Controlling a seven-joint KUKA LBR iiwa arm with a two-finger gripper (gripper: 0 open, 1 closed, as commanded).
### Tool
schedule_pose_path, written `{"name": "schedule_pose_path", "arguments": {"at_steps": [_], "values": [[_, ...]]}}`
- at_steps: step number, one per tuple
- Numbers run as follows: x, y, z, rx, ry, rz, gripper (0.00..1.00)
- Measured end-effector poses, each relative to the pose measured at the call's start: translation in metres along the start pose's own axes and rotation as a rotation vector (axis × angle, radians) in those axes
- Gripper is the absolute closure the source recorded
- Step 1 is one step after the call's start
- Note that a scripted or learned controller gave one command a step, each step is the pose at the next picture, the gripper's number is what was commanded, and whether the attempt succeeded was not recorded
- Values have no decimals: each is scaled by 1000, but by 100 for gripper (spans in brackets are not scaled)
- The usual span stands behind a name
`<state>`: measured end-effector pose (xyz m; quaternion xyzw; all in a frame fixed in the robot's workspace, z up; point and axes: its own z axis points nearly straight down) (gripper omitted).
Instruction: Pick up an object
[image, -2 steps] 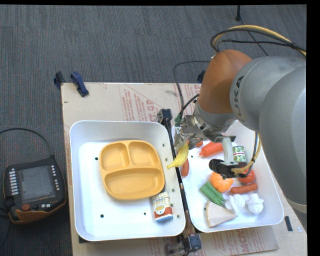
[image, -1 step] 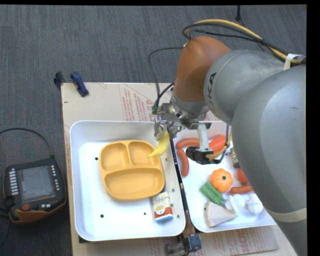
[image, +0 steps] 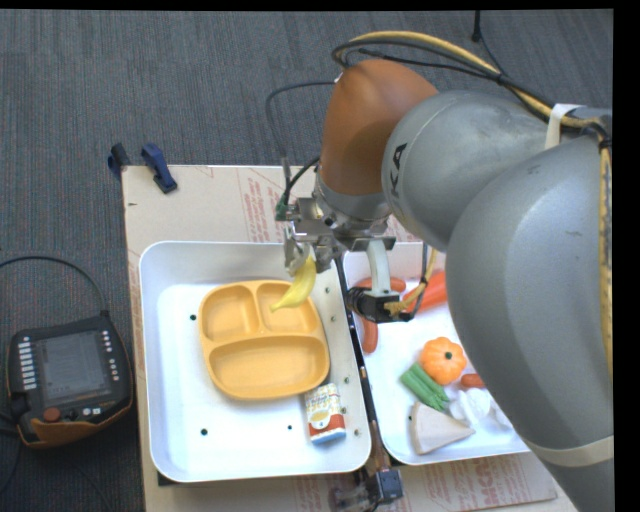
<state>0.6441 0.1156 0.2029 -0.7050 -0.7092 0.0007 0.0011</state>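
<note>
We see the gripper (image: 301, 262) clamped on the top end of a banana (image: 296, 288), which hangs below it over the tray's (image: 262, 357) upper right compartment in the left bin (image: 168, 390). The banana is yellow, curved.

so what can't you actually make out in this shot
- Right bin: the arm covers its right side in the camera view.
- Gripper: the wrist hides its fingers where they meet the banana, so contact is unclear.
- Carton: print too small to read.
- White items beside the pumpkin: partly under the arm, unidentifiable.
</note>
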Motion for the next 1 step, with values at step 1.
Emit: {"name": "schedule_pose_path", "arguments": {"at_steps": [1], "values": [[-61, -1, 17, 3, -2, 6, 100]]}}
